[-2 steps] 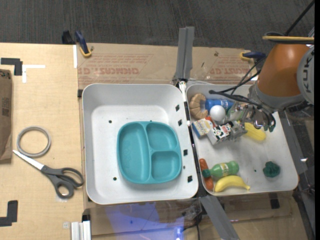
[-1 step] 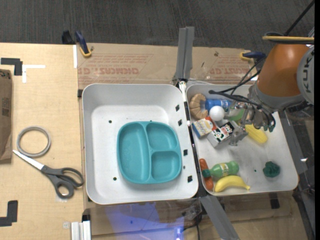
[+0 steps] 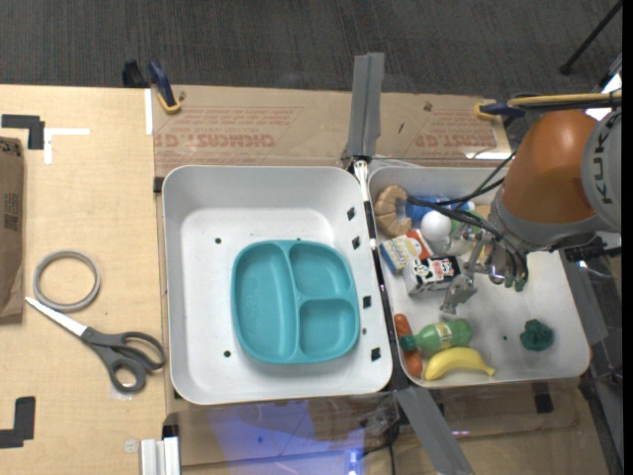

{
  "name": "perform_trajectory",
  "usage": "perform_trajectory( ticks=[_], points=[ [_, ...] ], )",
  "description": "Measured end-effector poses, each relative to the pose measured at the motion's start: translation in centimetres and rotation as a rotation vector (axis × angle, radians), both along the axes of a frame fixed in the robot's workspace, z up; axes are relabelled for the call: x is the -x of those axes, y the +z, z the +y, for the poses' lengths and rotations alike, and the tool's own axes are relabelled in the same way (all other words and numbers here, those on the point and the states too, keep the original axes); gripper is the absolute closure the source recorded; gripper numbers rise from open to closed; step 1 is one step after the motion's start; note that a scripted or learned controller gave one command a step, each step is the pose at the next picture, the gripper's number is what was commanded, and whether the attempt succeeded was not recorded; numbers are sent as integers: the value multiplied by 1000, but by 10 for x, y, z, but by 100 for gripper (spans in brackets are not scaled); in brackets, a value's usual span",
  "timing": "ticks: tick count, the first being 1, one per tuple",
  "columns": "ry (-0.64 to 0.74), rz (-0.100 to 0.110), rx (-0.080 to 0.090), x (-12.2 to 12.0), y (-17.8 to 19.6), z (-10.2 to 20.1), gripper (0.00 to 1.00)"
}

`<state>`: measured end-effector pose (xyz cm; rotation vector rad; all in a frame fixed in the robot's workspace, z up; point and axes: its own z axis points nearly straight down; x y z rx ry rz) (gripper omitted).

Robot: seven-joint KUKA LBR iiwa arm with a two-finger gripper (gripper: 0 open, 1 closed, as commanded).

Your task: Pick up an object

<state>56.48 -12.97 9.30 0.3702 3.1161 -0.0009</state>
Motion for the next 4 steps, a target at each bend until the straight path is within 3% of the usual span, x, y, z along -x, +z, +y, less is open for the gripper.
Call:
perform_trajectory(
  ticks=[1, 2, 3, 4],
  points=[
    [-160, -34, 5, 56, 8, 22, 0],
    [-187, 17, 2, -78, -1, -44, 0],
    [-414, -34, 30, -58, 12, -5, 0],
    [-396, 15, 0, -74, -3, -86, 0]
  ],
)
